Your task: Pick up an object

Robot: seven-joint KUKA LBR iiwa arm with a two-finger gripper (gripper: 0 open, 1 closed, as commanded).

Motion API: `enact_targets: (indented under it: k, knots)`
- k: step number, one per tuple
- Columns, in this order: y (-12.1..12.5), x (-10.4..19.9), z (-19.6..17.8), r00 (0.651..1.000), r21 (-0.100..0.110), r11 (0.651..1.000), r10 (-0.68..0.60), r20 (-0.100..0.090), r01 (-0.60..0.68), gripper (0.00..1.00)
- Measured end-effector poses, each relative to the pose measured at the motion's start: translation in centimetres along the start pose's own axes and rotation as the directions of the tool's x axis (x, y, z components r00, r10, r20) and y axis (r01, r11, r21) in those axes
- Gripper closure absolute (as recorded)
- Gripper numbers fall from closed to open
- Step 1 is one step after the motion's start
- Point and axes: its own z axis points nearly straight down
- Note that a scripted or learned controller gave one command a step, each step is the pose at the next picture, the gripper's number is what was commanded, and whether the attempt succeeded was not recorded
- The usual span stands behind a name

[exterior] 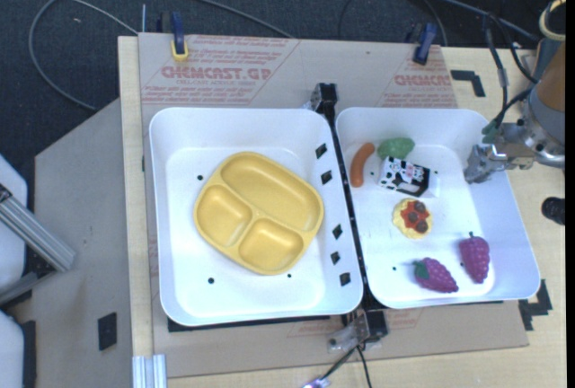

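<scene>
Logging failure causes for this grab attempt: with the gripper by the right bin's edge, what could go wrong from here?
1. The gripper sits at the right bin's rim; descending there, it might hit the wall.
2. The hot dog, green toy and black-and-white toy lie close together, so a grab could knock neighbours.
3. The two grape bunches look rounded and may slip.

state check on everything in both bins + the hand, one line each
Yellow divided plate: flat in the left bin, right side up.
Sausage: lying in the right bin, near the divider.
Green toy: resting beside the sausage.
Black-and-white toy: resting in the bin.
Pizza toy: flat, topping up.
Two purple grape bunches: lying apart.
Hand: at the right bin's right edge, holding nothing visible.
</scene>
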Motion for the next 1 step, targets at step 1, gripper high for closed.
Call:
enact_targets:
  k: [1]
  knots:
    - [-0.16,5.04,0.68,1.0,0.005,1.0,-0.002,-0.003,0.002,1.0]
